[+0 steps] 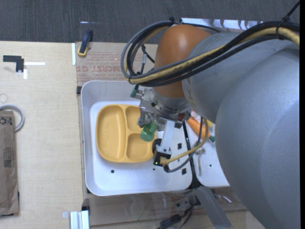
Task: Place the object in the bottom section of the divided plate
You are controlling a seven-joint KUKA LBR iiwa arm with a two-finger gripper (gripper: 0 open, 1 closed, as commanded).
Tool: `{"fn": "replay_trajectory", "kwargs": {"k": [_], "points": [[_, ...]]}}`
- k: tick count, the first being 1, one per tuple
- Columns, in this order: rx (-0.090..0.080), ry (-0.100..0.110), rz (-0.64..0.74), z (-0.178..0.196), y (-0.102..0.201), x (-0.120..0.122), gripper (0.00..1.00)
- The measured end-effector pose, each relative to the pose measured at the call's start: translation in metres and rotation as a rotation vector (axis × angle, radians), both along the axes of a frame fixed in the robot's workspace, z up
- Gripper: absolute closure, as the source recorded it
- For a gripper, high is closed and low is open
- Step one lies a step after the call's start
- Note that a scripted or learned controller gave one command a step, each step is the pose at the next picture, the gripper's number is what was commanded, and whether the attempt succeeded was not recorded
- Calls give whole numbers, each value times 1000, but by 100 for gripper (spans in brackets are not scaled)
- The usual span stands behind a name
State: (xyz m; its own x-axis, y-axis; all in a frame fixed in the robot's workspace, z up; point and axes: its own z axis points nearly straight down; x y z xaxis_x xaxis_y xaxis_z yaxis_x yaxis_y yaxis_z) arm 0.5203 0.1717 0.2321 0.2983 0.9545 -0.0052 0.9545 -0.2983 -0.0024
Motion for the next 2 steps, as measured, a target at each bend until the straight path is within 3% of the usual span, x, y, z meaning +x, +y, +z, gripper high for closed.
{"fn": "replay_trajectory", "kwargs": {"k": [1,2], "points": [[0,2,63,-70,56,2,100],[5,-9,-416,-117,55,29,100]]}}
